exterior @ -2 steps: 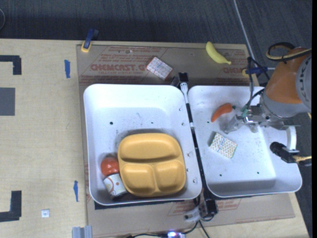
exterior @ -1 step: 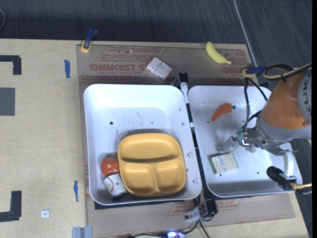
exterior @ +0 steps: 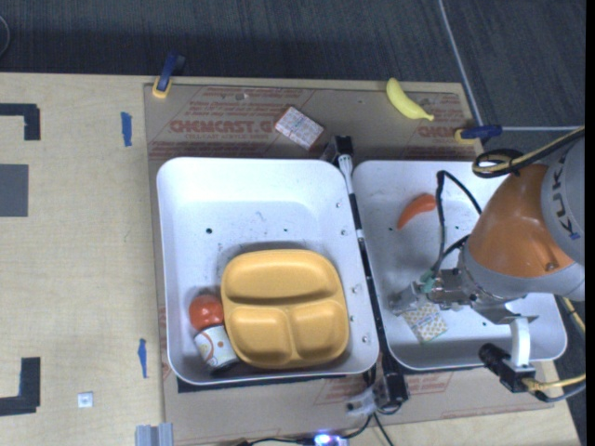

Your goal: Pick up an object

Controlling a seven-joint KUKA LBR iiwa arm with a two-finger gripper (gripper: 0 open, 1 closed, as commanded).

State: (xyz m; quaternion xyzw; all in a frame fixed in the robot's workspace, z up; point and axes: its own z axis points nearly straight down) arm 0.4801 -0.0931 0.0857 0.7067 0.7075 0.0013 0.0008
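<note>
Low in the right bin (exterior: pixel 548 337), the gripper (exterior: pixel 416 295) is seen at the end of the grey arm (exterior: pixel 521 240), which reaches in from three o'clock with its orange band bulging above the wrist. Whether anything is gripped cannot be told, since the tip is small and partly hidden by the wrist. A small patterned packet (exterior: pixel 424 321) lies flat on the bin floor just beside the gripper, at about five o'clock from it; contact between the two cannot be judged. An orange object (exterior: pixel 416 209) lies farther up the same bin, at twelve o'clock from the gripper and well apart from it, partly crossed by a black cable.

In the left bin (exterior: pixel 186 249), a yellow divided tray (exterior: pixel 284 307) rests toward the near edge. At nine o'clock from the tray, touching its side, a red and white object (exterior: pixel 210 328) is wedged against the bin wall.

Beyond both bins, on the brown cardboard sheet (exterior: pixel 223 110), a small patterned box (exterior: pixel 297 126) lies tilted near the left bin's far right corner. A yellow banana (exterior: pixel 407 100) lies farther along at about two o'clock from the box. Blue clamps hold the sheet's edge, one at the far left corner (exterior: pixel 167 72).
</note>
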